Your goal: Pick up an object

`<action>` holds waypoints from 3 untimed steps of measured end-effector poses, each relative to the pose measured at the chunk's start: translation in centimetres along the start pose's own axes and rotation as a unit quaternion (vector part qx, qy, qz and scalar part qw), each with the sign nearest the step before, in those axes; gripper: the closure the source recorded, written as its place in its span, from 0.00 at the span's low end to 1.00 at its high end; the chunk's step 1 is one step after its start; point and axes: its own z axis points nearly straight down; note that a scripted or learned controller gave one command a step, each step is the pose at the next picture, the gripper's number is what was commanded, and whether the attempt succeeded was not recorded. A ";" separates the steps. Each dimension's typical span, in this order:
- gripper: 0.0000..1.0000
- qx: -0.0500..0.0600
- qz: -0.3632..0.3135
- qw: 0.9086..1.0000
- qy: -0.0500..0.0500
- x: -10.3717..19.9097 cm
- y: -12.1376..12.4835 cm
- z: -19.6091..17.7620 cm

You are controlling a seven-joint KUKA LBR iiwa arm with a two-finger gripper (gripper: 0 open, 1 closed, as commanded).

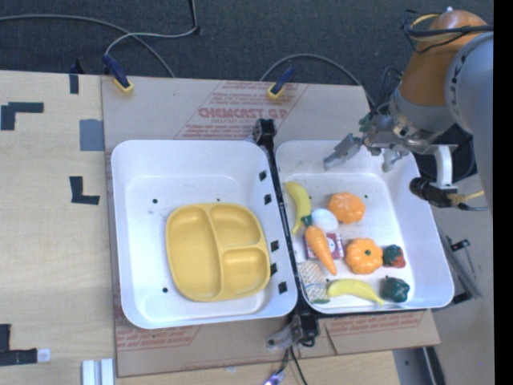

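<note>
Bananas [353,291] and carrot [321,247] lie below the orange [347,207]; my gripper [365,151], fingers spread and grasping nothing, hovers just above that orange.

Bench with two white bins on a cardboard sheet

The wooden bench [48,239] carries a brown cardboard sheet [232,111], held at its 12 o'clock edge by two yellow-and-blue clamps [119,74] and [280,83]. Directly on the cardboard sit the left bin [128,215] and the right bin [425,239], side by side and touching along their shared edge. Black tape marks [22,112] and a grey patch [91,134] lie on the bare wood toward 9 o'clock of the bins.
</note>
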 end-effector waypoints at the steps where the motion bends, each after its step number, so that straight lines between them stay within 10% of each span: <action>1: 0.00 0.001 0.000 1.000 0.000 0.6 -6.5 4.4; 2: 0.00 -0.001 0.000 1.000 0.000 -0.1 -5.8 10.7; 3: 1.00 -0.003 0.000 1.000 -0.002 -0.2 -5.7 9.7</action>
